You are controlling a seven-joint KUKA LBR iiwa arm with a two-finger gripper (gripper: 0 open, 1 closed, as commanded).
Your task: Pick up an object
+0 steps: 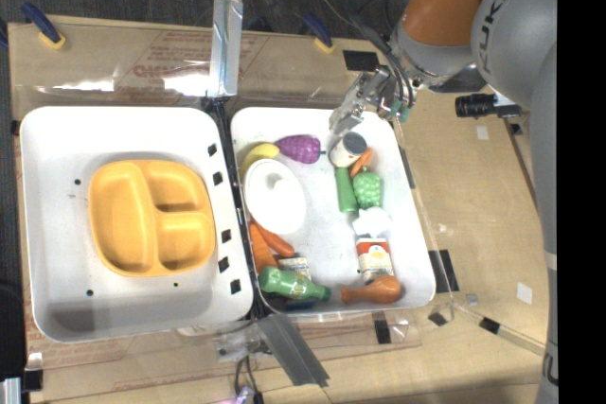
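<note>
You see a wooden bench (473, 203) with a light brown top. Two shallow white bins stand on it side by side, touching along the middle: the left bin (47, 232) and the right bin (417, 232). Behind them a clear plastic sheet (161, 61) lies on the bench. Small pieces of black tape (443, 270) stick to the top near the right bin.

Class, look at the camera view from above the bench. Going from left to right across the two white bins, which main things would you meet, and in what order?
Yellow plastic divided tray → round white bowl → purple plastic grape bunch → upright green stick-shaped toy → green bumpy toy vegetable; the gripper hangs over the right bin's far edge.
</note>
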